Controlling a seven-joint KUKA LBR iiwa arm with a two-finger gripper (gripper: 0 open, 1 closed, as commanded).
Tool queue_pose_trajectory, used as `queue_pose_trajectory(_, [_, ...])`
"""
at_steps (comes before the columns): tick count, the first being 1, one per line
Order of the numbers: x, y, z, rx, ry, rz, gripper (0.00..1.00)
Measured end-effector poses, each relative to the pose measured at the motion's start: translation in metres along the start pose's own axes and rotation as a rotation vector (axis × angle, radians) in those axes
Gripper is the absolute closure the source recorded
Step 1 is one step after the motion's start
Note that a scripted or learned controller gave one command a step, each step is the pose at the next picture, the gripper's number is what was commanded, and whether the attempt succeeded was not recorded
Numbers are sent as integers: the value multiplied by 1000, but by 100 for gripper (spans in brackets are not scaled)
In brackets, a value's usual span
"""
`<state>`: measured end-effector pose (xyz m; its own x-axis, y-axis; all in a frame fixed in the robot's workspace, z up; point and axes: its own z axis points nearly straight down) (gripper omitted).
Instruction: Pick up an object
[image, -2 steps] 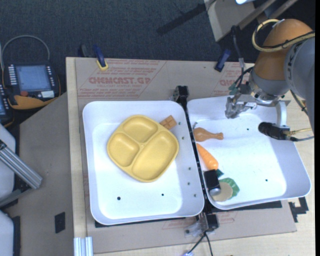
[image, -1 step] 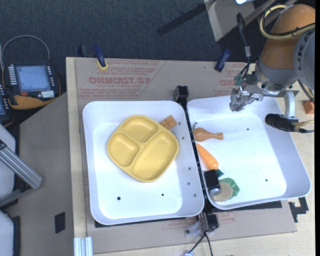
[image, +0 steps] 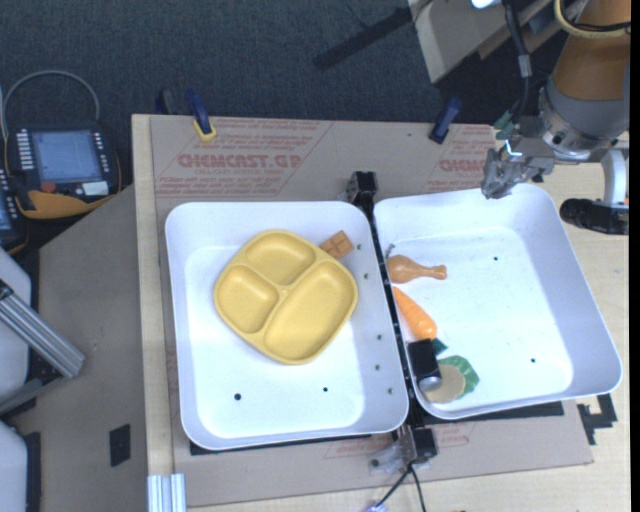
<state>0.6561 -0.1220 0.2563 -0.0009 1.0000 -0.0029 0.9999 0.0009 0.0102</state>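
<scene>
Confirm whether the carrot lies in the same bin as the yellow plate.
No. The carrot lies in the right bin, while the yellow plate sits in the left bin.

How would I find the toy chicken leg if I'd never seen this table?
Look in the right bin, along its left wall. The chicken leg lies there, farthest back in a row of toys, just behind the carrot. It is tan with a thin bone end, while the carrot is bright orange.

The grey arm enters from the upper right corner of the camera view, its orange band showing just above the wrist. The wrist angles down and to the left, carrying the tool (image: 497, 183) low at the upper right of the scene. Nothing is visible between the tool's tips, which point downward.
</scene>
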Motion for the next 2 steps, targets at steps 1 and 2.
queue_pose_trajectory(1, [53,-20,14,14,5,-4,100])
queue_pose_trajectory(2, [96,-34,21,14,5,-4,100])
